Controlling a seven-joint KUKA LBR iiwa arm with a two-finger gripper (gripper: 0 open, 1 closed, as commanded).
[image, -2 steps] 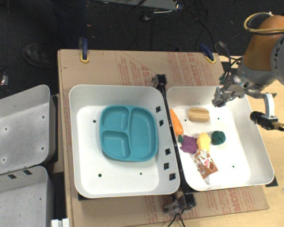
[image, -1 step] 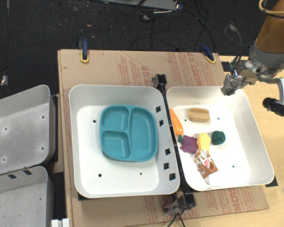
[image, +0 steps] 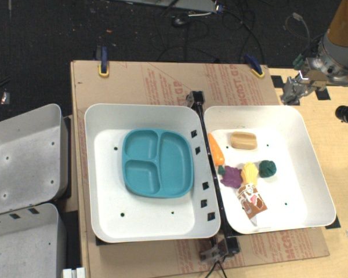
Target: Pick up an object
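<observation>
Fingers of the gripper could not be resolved, so we logged their state as cannot tell. We noted the gripper hanging outside the right bin, past its far corner. Nearest candidate, the tan block, lay inside that bin, down-left of the gripper, long axis running across the bin.

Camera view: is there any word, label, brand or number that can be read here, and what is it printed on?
Red print on the cardboard sheet under the bins: upside down and faint, too blurred to read.
Brown packet in the right bin: has a picture and marks, too small to read.
No other text visible.
</observation>
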